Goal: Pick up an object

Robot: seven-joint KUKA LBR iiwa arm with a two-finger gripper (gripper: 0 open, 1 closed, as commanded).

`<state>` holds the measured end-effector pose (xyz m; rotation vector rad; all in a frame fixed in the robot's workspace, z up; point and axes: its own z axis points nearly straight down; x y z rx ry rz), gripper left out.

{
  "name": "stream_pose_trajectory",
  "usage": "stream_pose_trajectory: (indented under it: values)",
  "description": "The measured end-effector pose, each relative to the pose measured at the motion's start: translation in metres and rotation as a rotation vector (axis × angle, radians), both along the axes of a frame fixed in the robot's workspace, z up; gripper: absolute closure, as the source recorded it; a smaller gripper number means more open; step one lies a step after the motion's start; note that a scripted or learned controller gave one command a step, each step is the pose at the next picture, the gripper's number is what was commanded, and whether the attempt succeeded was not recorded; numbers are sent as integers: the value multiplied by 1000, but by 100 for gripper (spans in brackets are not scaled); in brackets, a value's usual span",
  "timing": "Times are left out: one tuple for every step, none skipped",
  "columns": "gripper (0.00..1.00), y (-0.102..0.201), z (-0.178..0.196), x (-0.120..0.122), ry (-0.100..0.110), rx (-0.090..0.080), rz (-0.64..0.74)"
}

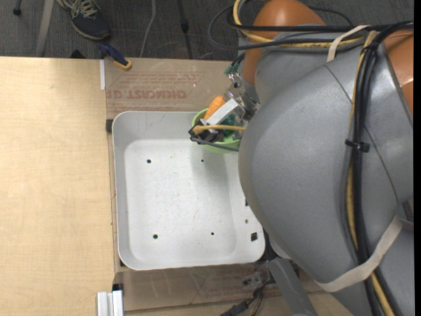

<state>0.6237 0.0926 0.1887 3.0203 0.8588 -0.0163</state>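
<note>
Green bowl (pixel 220 140) sat under gripper (pixel 205 133) at white bin (pixel 131 196) rim; claw state indiscernible. Risk: glancing rim, missing grasp.

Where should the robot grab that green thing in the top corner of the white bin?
Probably by the green thing's lower rim, coming from above on the bin's open side. That curved edge is the part facing the bare floor of the white bin; the rest sits under orange and white bits and the grey arm, pressed toward the bin's far corner.
</note>
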Motion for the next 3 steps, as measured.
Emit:
stream_pose_trajectory:
  values:
    - [100, 29, 72, -22, 0, 5, 634]
    - [100, 79, 18, -8, 3, 9, 1280]
    - [100, 33, -90, -87, -19, 5, 1075]
